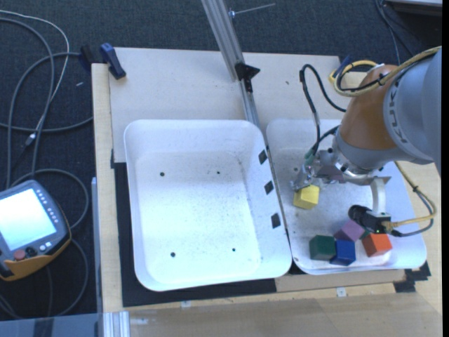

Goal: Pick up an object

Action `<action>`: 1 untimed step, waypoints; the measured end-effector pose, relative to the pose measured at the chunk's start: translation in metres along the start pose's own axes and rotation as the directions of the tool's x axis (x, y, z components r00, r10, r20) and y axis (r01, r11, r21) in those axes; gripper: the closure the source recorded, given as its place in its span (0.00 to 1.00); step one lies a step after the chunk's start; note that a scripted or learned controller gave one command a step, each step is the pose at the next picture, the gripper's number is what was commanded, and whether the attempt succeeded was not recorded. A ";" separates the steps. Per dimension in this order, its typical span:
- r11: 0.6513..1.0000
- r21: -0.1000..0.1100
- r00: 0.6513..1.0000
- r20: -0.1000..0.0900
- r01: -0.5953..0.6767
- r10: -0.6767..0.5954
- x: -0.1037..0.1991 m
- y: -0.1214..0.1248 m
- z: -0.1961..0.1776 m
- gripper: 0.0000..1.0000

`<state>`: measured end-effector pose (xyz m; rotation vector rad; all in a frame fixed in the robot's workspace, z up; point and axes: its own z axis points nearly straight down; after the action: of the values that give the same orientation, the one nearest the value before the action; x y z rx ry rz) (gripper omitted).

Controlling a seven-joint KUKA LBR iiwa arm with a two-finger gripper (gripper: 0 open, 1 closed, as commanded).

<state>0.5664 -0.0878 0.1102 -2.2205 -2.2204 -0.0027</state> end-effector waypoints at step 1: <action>1.000 -0.004 1.000 -0.002 0.008 -0.008 0.075 -0.055 -0.093 1.00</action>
<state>0.5111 -0.0127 0.2037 -2.2129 -2.2298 -0.0095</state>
